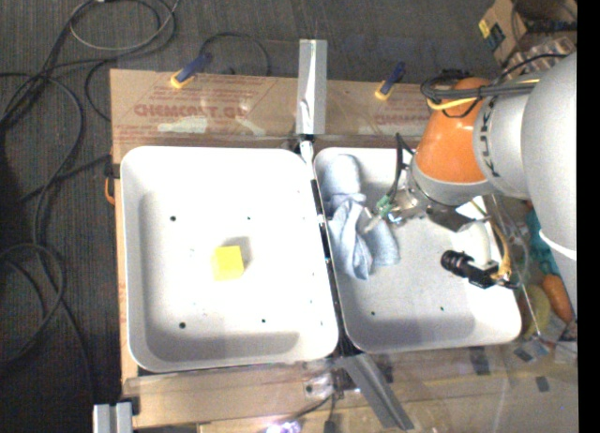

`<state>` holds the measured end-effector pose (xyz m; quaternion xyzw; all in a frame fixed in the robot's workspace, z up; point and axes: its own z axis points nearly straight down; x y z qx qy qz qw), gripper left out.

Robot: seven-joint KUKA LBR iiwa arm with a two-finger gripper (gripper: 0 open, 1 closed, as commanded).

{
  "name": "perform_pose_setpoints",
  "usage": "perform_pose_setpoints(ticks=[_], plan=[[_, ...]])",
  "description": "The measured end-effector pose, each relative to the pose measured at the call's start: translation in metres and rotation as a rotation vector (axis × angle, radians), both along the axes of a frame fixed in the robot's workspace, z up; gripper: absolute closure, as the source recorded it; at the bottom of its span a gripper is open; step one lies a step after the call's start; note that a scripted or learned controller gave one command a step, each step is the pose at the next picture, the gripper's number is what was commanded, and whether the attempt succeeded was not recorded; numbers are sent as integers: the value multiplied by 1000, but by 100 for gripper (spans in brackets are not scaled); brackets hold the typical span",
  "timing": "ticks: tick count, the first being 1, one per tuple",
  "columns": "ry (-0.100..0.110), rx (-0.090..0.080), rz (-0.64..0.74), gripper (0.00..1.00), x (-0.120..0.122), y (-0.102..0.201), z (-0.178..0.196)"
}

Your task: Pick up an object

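Camera view: a pale blue cloth [354, 225] lies crumpled along the left side of the right bin [441, 328]. The end effector [386, 211] sits at the cloth's right edge; whether it is apart or together, I cannot tell. A yellow block [229, 261] lies mid-left bin [150, 178].

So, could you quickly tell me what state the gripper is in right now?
Gripper: down in the right bin at the light blue cloth; open or closed cannot be told.
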<state>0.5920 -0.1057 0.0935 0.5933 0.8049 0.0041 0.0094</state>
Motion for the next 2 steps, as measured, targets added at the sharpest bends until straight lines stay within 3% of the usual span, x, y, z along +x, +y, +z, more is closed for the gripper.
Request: perform_pose_setpoints(ticks=[1, 2], plan=[[0, 6, 1, 100, 1, 3, 10], [0, 5, 0, 0, 1, 2, 10]])
